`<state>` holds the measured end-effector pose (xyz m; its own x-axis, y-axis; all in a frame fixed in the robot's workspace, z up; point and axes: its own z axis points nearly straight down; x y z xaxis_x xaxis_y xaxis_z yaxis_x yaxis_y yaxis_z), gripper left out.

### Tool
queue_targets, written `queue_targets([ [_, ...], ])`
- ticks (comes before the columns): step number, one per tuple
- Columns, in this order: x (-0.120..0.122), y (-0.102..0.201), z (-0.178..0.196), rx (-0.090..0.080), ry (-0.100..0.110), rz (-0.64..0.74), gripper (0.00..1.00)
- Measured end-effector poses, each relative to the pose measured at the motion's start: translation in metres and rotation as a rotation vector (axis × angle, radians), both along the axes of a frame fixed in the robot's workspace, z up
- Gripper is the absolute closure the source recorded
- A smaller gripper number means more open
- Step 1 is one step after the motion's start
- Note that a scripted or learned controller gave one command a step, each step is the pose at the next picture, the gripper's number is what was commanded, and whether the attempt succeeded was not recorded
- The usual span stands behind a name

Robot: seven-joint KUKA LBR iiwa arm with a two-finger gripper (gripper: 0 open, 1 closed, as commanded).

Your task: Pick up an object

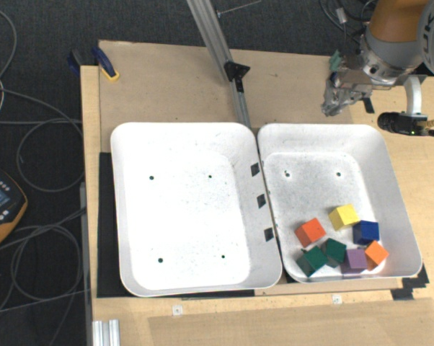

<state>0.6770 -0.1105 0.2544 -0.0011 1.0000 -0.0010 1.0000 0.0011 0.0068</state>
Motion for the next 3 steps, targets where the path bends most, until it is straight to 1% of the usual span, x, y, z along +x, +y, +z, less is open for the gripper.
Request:
queue_targets([
  [1,0.001,0.000,0.043,0.000,0.000,0.000,1.00],
  [2,-0.009,0.052,0.029,0.003,0.009,0.004,1.00],
  [3,-0.039,0.102,0.023,0.003,0.010,0.005,1.00],
])
